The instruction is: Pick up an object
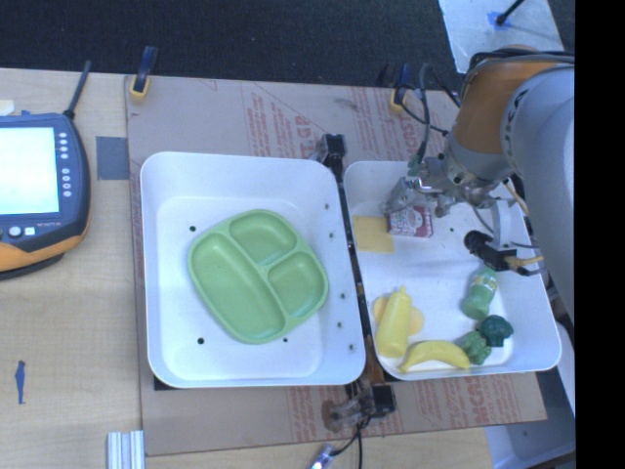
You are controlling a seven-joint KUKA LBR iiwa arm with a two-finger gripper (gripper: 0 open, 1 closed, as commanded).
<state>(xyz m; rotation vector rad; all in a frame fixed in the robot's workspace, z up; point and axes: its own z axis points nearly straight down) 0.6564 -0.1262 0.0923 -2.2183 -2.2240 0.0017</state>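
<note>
- Reaching in from the right, the grey arm (532,135) with its orange band (488,101) is seen over the far part of the right bin (441,279).
- The gripper (418,191) is placed at the far side of that bin, directly over the top edge of a small red-and-white carton (411,224).
- Whether the gripper is wide, narrow or closed on anything cannot be told, since its tip is blurred and partly masked by the wrist.
- The carton is seen on the bin floor, just beside a flat yellow square (372,234) that lies against the bin's left wall.
- A yellow bottle (393,322) is laid near the front left of the right bin, with a banana (436,356) just beside it along the front wall.
- A dark green broccoli piece (495,329) is found at the front right corner, close to the banana's end, and a green bottle (479,294) is set just behind it.
- The left bin (176,193) is occupied by a pale green divided plate (259,277), lying flat near its middle.
- Both bins are set on a brown cardboard sheet (244,115), and a control tablet (34,189) rests on the bench (59,360) well to the left.
</note>
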